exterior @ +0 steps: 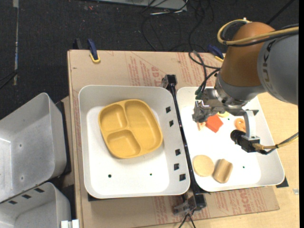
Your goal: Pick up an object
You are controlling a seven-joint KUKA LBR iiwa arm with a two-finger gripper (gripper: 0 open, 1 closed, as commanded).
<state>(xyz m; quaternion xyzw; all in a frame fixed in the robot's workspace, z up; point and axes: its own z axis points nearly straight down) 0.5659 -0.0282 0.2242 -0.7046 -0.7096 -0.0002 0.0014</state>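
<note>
My gripper (201, 114) hangs low over the upper left part of the right bin (266, 172). Just to its right, an orange-red block (214, 123) lies on the bin floor, close to the gripper's tip. A small orange piece (240, 124) sits farther right, partly behind the arm's hardware. Near the bin's front lie a flat tan disc (203, 165) and a tan cylinder (222, 170), side by side. I see nothing held in the gripper.
The left bin (95, 175) holds a yellow divided plate (129, 127). A black divider with clips (176, 141) runs between the two bins. A black connector with a cable (244, 140) sticks out from the wrist over the right bin. Grey tubs (26, 141) stand at the far left.
</note>
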